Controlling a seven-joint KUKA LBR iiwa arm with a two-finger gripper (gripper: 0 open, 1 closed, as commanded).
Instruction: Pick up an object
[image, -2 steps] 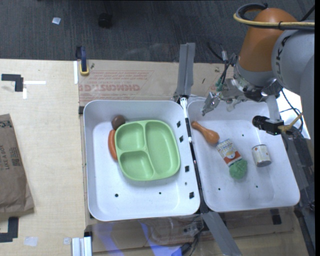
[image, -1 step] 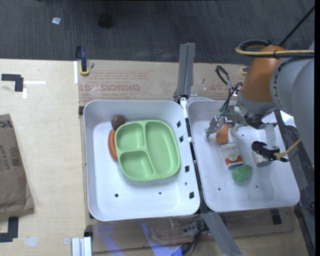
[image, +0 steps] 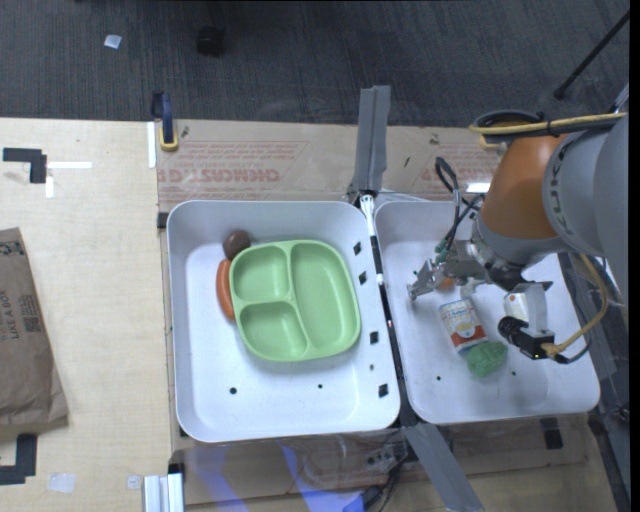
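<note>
My claw (image: 425, 283) hangs spread and empty just left of the small bottle (image: 459, 325) in the right bin (image: 520, 395); descending here, I'd likely close on nothing.

Floor: dark grey carpet (image: 300, 50), 12 o'clock.
Bench top: pale wood (image: 90, 200), 9 o'clock.
Liner: brown printed cardboard (image: 260, 165) behind the bins.
Paper bag: brown (image: 25, 330), 8 o'clock edge.
Light: even, soft shadows.
</note>
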